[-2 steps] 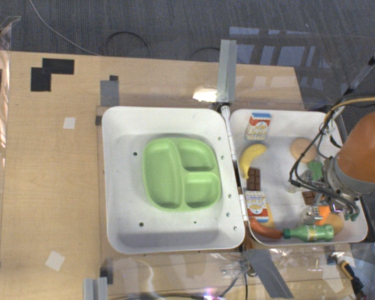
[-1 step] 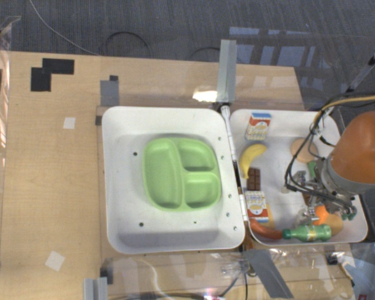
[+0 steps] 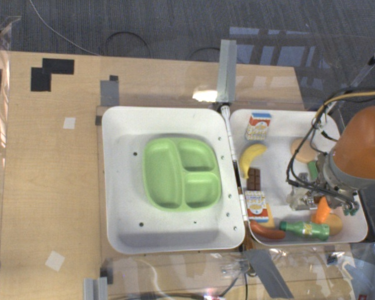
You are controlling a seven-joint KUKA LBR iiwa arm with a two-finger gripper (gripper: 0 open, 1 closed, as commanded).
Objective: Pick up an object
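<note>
Where gripper [image 3: 317, 200] hovers, carrot [image 3: 322, 210] crowds right bin [image 3: 360, 230] rim.

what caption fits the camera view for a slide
KUKA arm's gripper lowered into the right bin among toy foods, near a carrot; a green divided plate sits in the left bin.

even, fairly bright overhead light. a white glare patch [image 3: 204, 95] sits at twelve o'clock from the left bin [image 3: 122, 167]. soft shadows inside that bin. faint reflections streak toward six o'clock. focus slightly soft throughout.
</note>
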